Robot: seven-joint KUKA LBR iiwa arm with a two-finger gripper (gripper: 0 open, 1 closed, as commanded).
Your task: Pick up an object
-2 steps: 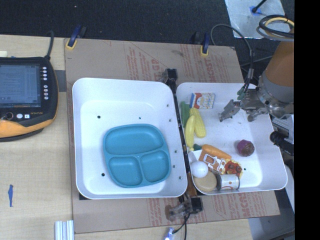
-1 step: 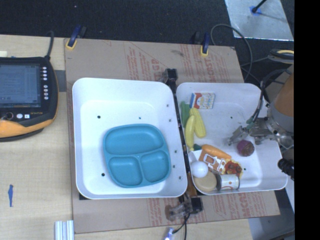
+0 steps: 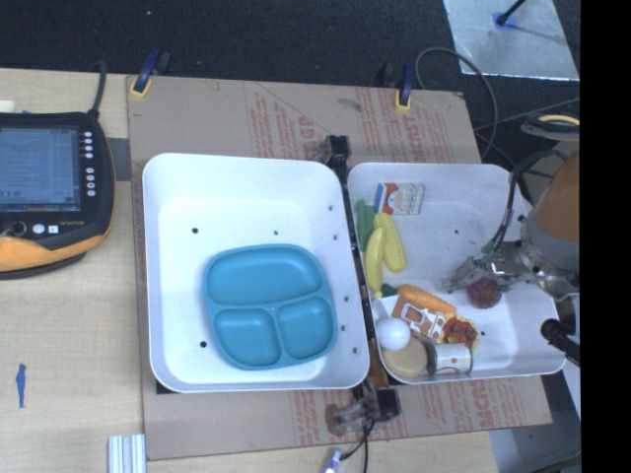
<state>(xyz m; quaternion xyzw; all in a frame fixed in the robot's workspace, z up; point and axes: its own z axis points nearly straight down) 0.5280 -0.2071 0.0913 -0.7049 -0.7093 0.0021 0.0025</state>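
My gripper (image 3: 481, 274) hangs low over the right side of the right bin (image 3: 463, 190), open, with its fingers spread left and right. A dark purple round fruit (image 3: 484, 292) lies on the bin floor just below and between them; I cannot tell whether they touch it. Left of it lie a carrot (image 3: 426, 297), a yellow banana (image 3: 374, 260) and a corn cob (image 3: 391, 242). A small white carton (image 3: 399, 198) rests near the bin's far wall. A white egg (image 3: 393, 334), a can (image 3: 450, 359) and a red item (image 3: 459, 330) crowd the near corner.
The left bin (image 3: 177, 195) holds a blue divided plate (image 3: 268, 304). A tablet controller (image 3: 44, 180) sits on the bench at far left. The grey arm (image 3: 552, 220) enters from the right. Clamps and cables sit along the bins' far and near edges.
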